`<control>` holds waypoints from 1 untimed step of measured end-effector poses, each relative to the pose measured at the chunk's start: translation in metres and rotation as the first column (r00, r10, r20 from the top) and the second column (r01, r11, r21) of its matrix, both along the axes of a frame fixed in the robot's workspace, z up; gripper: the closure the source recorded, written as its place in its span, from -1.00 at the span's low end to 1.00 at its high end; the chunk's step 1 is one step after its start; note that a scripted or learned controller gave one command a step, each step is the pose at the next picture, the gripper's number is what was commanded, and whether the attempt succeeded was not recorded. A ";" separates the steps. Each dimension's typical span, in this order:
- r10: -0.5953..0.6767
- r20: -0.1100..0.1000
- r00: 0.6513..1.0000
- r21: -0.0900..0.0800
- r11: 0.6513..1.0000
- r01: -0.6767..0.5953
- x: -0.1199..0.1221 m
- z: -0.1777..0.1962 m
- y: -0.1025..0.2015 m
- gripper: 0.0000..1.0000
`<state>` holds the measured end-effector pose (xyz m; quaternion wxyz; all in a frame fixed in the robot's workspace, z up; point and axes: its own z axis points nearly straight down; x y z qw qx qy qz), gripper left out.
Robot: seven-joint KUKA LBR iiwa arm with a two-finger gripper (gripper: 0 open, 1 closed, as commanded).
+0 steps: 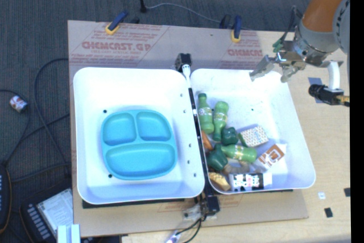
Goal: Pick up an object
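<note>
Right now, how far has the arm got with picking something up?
Barely started. Nothing looks picked yet: the toys, mostly green bottles and small cartons, lie piled in the right bin, and the blue tray sits alone in the left bin. The gripper hangs open over the right bin's far edge, with nothing between its fingers. Left to do: move over the pile, come down, close on one toy and lift.

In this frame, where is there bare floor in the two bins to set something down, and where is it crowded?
Bare: right bin floor behind and right of the pile, under the gripper; left bin margins around the blue tray. Crowded: the right bin's front-left, with green bottles and packets.
</note>
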<state>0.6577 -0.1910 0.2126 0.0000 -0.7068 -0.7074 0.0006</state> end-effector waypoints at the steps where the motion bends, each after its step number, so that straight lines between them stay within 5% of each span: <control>1: -0.001 -0.003 1.000 0.001 1.000 0.001 -0.041 -0.109 0.025 -1.00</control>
